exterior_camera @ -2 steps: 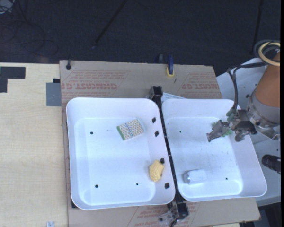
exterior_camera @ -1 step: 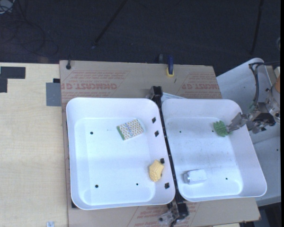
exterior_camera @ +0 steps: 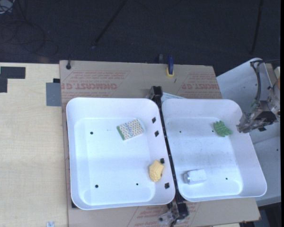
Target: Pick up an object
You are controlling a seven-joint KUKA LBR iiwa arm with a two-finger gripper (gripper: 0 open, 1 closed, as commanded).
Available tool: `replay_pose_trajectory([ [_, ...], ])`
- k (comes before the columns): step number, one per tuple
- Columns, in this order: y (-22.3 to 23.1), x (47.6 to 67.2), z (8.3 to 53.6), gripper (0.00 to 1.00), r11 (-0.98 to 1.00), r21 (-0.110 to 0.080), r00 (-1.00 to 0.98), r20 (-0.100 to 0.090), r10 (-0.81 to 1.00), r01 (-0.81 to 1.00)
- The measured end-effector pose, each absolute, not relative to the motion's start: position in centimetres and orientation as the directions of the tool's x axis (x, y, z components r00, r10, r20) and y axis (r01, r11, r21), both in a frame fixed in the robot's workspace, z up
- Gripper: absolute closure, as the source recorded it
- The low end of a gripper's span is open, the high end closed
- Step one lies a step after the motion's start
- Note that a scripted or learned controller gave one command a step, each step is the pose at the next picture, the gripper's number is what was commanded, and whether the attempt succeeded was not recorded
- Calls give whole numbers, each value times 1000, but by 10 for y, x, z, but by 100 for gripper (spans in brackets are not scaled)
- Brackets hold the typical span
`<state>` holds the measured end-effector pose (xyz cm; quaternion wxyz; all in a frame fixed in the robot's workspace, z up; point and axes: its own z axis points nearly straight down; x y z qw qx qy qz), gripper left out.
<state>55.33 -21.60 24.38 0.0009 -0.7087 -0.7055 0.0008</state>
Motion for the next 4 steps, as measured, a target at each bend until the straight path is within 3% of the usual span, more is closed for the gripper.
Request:
replay_pose_trajectory([
  [1, -214, 559, 306, 100, 1, 5, -1, -2, 1000, 1000],
  [3, -138, 519, 281, 100, 2, -6, -2, 2, 1000, 1000],
  [4, -217, 583, 289, 100, -2, 3, 2, -5, 1000, 1000],
])
